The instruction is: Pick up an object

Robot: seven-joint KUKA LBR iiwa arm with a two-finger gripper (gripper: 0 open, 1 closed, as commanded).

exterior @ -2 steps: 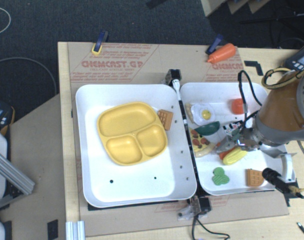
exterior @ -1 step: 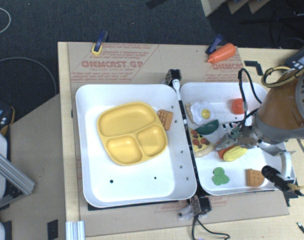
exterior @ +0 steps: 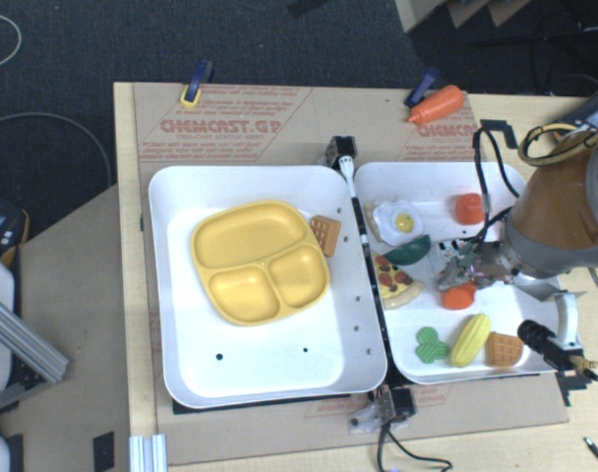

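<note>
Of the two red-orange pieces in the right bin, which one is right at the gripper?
The lower one, mid-bin, lies directly at the gripper. The other sits apart near the bin's far wall, above the arm.

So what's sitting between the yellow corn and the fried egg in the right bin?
In the camera view, a dark green toy lies between the corn and the fried egg, just below the egg.

Robotics lab, by the look: plywood bench (exterior: 279,116) w/ clamps (exterior: 194,84) at its edge; two white bins (exterior: 171,264) holding toy food; loose cables (exterior: 397,450); dark carpet floor (exterior: 83,28); aluminium framing (exterior: 24,342).
</note>
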